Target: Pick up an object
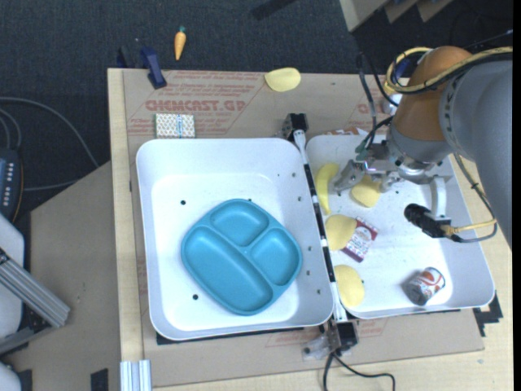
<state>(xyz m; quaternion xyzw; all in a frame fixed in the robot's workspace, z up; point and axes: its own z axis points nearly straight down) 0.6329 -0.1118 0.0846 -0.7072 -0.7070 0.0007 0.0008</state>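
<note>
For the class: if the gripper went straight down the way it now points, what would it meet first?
Most likely the yellow piece just under the gripper in the right bin; depth is hard to judge from this slanted view.

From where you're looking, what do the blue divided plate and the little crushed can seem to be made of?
The blue three-compartment plate in the left white bin looks like moulded plastic: uniform colour, soft rounded ridges, a dull satin sheen. The crushed red-and-silver can in the right white bin looks like thin printed metal, probably aluminium: dented and crumpled with bright silvery glints. Its label is too small to read.
</note>
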